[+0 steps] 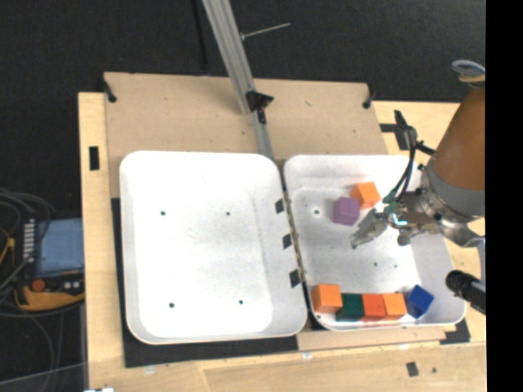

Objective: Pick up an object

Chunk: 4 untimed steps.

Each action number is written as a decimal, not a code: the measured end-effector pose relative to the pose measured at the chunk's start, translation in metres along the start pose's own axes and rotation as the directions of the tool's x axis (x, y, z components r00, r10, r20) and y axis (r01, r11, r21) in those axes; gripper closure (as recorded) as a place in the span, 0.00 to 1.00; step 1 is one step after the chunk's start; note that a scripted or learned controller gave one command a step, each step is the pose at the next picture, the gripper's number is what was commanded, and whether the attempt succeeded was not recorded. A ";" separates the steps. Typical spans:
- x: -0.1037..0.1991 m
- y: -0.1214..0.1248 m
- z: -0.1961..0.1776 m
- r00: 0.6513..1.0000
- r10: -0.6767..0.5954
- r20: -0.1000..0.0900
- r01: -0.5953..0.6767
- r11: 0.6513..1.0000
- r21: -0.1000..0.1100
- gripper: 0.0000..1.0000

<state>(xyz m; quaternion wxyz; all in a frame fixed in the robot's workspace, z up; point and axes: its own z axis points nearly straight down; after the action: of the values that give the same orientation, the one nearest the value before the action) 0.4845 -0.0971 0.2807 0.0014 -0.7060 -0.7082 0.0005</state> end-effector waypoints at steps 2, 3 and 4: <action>-0.009 0.000 0.043 1.000 0.005 0.002 -0.005 1.000 0.001 0.00; -0.018 0.001 0.103 1.000 0.005 0.002 -0.005 1.000 0.003 0.00; -0.027 0.002 0.149 1.000 0.006 0.002 -0.006 1.000 0.002 0.00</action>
<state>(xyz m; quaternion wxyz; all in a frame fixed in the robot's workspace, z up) 0.4858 -0.1242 0.1317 0.0014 -0.7080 -0.7062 0.0020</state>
